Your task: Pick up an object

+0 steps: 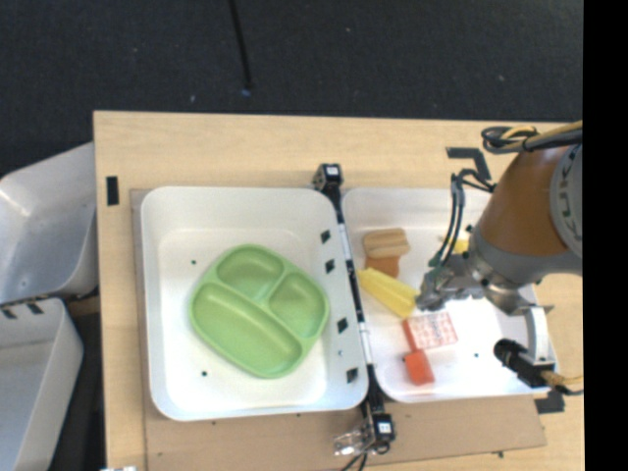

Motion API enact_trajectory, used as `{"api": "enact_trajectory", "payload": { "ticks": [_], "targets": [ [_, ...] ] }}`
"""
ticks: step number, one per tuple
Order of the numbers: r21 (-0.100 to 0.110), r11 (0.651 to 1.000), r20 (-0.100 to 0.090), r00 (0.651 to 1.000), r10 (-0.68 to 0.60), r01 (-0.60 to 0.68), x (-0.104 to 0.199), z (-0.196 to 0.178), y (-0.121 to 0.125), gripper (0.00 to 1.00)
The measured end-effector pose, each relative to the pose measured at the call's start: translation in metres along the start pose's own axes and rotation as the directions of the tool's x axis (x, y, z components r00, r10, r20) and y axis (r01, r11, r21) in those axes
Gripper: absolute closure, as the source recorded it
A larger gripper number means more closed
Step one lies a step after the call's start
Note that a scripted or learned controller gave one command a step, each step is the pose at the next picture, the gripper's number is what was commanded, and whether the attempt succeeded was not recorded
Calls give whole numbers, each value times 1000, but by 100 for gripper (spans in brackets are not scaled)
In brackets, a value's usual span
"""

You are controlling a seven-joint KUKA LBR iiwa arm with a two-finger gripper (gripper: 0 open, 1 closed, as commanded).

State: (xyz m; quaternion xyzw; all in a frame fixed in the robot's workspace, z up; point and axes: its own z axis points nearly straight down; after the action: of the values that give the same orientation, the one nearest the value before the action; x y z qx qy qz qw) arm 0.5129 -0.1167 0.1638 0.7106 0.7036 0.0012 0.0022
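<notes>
You had the gripper (432, 300) low in the right bin (510, 386), right at the end of the yellow piece (387, 291) and just above the red-and-white packet (431, 332). Whether the jaws were spread or pressed together, I could not tell. The yellow piece looked light, stiff and smooth, likely slippery; you would do best to take it across its narrow middle. The green tray (259, 309) lay in the left bin (167, 381).

A green divided plate (259, 309) lies in the left white bin (162, 381), which sits on the wooden desk (216, 145).
</notes>
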Motion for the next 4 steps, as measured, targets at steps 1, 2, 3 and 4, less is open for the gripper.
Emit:
{"api": "enact_trajectory", "payload": {
  "ticks": [1,2,3,4],
  "targets": [
    [-2,1000,1,1000,-10,10,-10,-53,8,100],
    [-2,1000,0,1000,-13,13,-11,-100,10,100],
    [3,1000,0,1000,-15,15,31,-86,37,100],
    [4,1000,-1,1000,-16,16,79,-74,65,100]
  ]
}}
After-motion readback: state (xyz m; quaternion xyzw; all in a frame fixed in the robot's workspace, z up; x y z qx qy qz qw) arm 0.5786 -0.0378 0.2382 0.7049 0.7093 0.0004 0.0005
